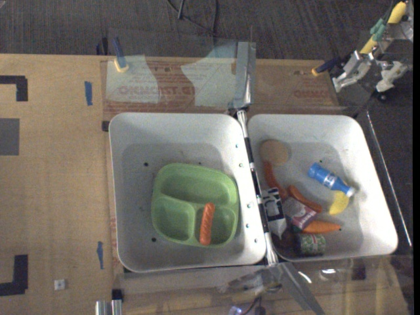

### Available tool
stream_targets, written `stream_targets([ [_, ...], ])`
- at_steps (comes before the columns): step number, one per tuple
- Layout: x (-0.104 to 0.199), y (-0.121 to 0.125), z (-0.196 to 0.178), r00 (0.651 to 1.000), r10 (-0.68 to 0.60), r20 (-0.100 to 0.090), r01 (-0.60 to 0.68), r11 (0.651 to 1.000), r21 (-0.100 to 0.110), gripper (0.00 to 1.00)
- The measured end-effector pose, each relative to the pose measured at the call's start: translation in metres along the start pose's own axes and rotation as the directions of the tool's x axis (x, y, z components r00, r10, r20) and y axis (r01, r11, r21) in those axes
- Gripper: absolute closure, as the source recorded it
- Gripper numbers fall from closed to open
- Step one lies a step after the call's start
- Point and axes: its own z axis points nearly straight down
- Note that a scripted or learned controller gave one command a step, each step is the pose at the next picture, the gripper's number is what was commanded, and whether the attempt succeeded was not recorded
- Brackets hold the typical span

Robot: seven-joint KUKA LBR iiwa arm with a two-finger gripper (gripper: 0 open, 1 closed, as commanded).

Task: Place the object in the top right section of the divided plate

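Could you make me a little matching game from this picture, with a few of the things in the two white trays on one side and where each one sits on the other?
Things:
1. orange hot dog
2. blue bottle
3. tan round disc
4. green can

Places:
A. near the front edge of the right bin
B. far left corner area of the right bin
C. lower right section of the green divided plate in the left bin
D. middle of the right bin, beside a yellow banana

Pairs: 1-C, 2-D, 3-B, 4-A
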Motion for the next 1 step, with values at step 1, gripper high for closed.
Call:
stream_targets([
  [1,-0.0462,0.0537,-0.0165,0.910,-0.414,0.003,0.414,0.910,-0.004,0.00],
])
